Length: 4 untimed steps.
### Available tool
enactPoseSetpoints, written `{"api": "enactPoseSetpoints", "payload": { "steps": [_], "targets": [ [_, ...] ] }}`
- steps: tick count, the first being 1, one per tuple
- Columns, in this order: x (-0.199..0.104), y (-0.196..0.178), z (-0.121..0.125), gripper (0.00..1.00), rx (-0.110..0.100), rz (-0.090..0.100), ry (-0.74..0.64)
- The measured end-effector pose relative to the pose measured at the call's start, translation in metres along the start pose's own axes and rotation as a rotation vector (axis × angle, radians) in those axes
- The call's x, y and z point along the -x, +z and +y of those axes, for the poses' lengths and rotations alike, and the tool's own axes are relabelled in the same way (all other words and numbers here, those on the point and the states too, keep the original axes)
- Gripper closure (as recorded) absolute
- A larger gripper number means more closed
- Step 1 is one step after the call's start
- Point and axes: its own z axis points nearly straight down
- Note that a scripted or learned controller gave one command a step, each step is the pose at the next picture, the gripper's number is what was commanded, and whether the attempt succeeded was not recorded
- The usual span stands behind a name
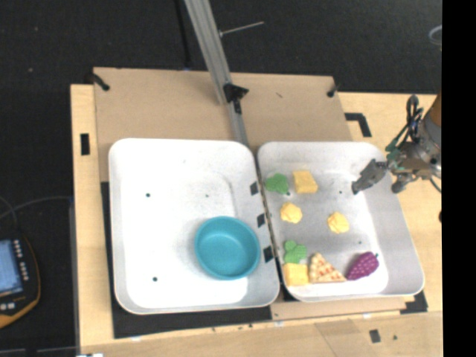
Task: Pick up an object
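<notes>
The right bin [387, 222] holds several toy foods: a green piece [277, 184], a yellow cube [304, 181], two yellow lumps [291, 213] [338, 222], a green leafy piece [294, 252], a yellow block [295, 274], a pizza slice [324, 269] and purple grapes [362, 265]. My gripper [380, 184] hangs over the bin's upper right edge, open, with nothing between its fingers. It is up and to the right of the nearest yellow lump.
A blue bowl [227, 247] sits in the left bin [149, 169], near its lower right corner. A grey metal post [212, 47] slants down to the gap between the bins. A handheld controller [11, 270] lies at the far left.
</notes>
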Motion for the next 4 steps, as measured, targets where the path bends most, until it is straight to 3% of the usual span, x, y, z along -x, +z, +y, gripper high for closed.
{"api": "enactPoseSetpoints", "payload": {
  "steps": [1,4],
  "targets": [
    [0.000,0.000,0.000,0.00,0.000,0.000,0.001],
    [0.014,0.139,0.003,0.00,-0.005,-0.001,0.006]
  ]
}}
